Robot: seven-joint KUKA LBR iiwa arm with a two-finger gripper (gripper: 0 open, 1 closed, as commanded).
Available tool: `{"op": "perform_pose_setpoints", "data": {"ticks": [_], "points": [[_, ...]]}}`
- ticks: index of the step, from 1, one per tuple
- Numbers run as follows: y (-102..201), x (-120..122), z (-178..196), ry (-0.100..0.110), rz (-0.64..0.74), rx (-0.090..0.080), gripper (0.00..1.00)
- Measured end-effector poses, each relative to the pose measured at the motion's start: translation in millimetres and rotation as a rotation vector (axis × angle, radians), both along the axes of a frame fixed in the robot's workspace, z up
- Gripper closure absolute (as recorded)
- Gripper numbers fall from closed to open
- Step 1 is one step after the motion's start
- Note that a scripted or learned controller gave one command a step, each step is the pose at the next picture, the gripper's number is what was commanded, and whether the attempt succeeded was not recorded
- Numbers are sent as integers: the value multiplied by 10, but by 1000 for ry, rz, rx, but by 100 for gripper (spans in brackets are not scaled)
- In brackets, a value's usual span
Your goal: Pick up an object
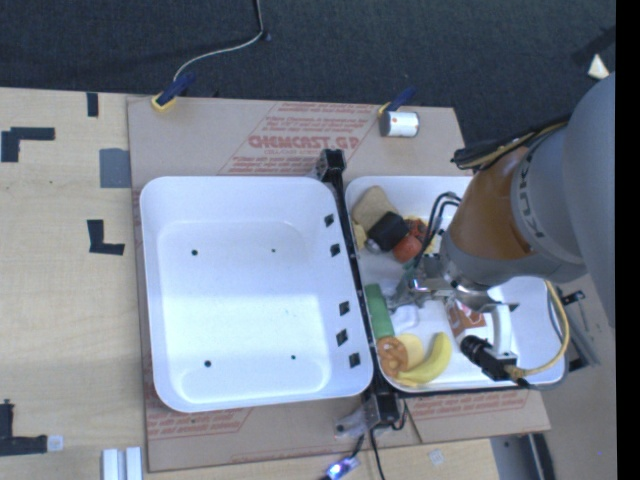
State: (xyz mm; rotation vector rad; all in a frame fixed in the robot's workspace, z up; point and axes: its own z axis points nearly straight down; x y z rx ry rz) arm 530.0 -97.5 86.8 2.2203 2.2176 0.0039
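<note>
Seen from above at a slant, a wooden bench [60,298] carries a sheet of printed cardboard [290,138], with dark carpet beyond it at the top of the view. Two shallow white bins sit side by side on the cardboard. The left bin [245,293] shows its bare floor. The right bin [540,353] holds a small jumble of objects along its left half: a tan, rounded item [371,203] near the top corner, a black object [386,232] just below it, and a red-orange piece [406,248] beside that. A green stick-shaped object [378,311] lies along the bin's left wall. A yellow banana [432,360] curves along the bottom edge, touching an orange-yellow rounded item [392,351]. The grey arm [560,198] with its orange band [490,213] reaches in from the right and hangs over the middle of the right bin. Its gripper [425,290] points down near the green object and above the banana. Whether the jaws are open or closed cannot be told from this angle, and no object is visibly held between them.
</note>
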Motion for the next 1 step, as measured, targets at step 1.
{"op": "perform_pose_setpoints", "data": {"ticks": [1], "points": [[-202, 257, 87, 4, 2, 0, 100]]}}
